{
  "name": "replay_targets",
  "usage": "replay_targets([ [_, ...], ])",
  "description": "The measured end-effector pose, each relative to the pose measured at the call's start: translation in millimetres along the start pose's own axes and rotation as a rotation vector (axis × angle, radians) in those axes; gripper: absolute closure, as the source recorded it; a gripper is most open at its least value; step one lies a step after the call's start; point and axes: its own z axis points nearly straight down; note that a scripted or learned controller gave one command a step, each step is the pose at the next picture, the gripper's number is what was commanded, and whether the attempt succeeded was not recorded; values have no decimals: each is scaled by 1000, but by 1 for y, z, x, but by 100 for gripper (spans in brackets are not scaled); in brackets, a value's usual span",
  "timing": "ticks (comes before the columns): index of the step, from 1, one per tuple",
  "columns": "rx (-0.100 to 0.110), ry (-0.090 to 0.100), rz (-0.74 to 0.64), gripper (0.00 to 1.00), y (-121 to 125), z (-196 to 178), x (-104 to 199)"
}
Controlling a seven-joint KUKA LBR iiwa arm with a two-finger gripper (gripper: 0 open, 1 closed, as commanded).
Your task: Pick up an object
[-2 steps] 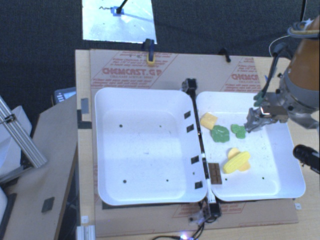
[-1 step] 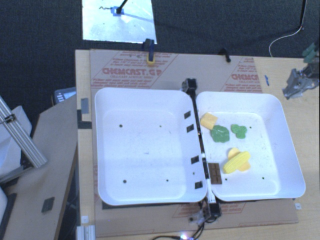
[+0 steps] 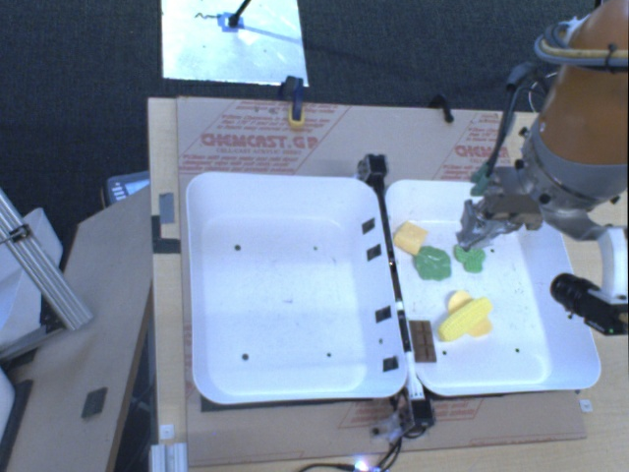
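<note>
1. Green toys sit in the right bin [image 3: 550, 362]: a larger green piece [image 3: 431, 264] and a small green piece [image 3: 470, 259] beside it.
2. Gripper [image 3: 474, 236] hangs low, just over the small green piece, possibly touching it; whether its tips are spread or closed, and whether they grip anything, I cannot tell.
3. Yellow block [image 3: 410, 237] lies left of the green pieces.
4. Yellow corn [image 3: 464, 318] lies nearer the front.
5. Left bin [image 3: 211, 205] sits alongside.
</note>
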Motion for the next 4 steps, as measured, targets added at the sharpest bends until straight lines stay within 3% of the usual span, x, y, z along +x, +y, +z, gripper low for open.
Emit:
replay_targets([
  [1, -25, 3, -2, 100, 11, -148, 75],
  [2, -11, -2, 11, 100, -1, -151, 20],
  [3, -8, -3, 18, 100, -2, -120, -70],
  [4, 1, 0, 0, 100, 0, 5, 1],
])
